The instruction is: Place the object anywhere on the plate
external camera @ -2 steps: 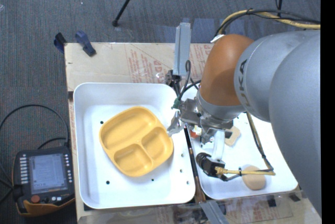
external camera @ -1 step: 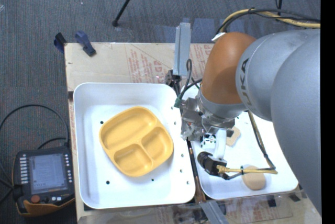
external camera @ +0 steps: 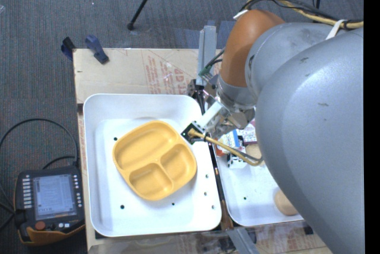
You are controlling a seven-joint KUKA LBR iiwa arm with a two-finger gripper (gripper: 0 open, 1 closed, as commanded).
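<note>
A yellow plate (external camera: 154, 159) with three compartments lies in the left white bin (external camera: 101, 211), with nothing on it. My gripper (external camera: 230, 121) hangs over the inner edge of the right bin (external camera: 249, 211), just right of the plate's upper right corner, and the grey arm hides most of it. Under the gripper lie a small colourful packet (external camera: 244, 140) and a pale rounded thing (external camera: 254, 152), both partly covered by the arm. I cannot tell whether either one is in its grasp.
A tan rounded object (external camera: 285, 203) lies at the near right of the right bin, half under the arm. A cardboard sheet (external camera: 148, 69) lies behind the bins. A teach pendant (external camera: 50, 196) sits on the floor to the left.
</note>
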